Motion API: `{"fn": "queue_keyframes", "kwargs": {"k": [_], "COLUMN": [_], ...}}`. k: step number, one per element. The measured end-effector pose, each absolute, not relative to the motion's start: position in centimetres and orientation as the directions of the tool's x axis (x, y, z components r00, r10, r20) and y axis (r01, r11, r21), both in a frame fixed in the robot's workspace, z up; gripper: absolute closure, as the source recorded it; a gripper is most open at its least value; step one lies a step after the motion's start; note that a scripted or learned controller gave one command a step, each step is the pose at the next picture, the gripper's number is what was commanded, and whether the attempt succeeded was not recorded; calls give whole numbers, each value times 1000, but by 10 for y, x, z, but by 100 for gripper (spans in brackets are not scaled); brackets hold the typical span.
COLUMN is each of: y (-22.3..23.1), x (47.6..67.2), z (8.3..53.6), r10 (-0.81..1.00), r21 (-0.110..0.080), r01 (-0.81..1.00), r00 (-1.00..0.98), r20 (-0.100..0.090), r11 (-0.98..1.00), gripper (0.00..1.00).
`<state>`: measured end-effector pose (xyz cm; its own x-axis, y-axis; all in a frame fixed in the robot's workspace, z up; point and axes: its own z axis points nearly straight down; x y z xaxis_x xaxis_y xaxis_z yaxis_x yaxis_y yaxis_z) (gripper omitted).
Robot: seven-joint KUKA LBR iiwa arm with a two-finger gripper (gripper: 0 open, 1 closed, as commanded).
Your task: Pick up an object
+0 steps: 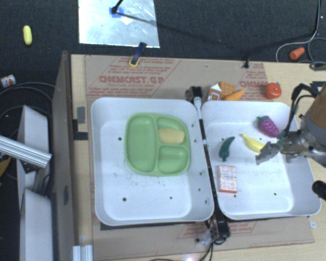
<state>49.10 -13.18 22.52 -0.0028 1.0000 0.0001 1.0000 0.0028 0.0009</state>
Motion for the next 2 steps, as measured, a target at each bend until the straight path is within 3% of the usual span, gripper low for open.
{"fn": "queue_keyframes", "kwargs": {"k": [1, 2], "y": [-183, -207], "x": [554, 625], "z": [170, 84], "r10": [1000, 1000], "r21": [7, 13], "r01": [1000, 1000], "r00": [-1, -6], "r20": [-3, -4], "r11": [1, 6], "gripper": [0, 0]}}
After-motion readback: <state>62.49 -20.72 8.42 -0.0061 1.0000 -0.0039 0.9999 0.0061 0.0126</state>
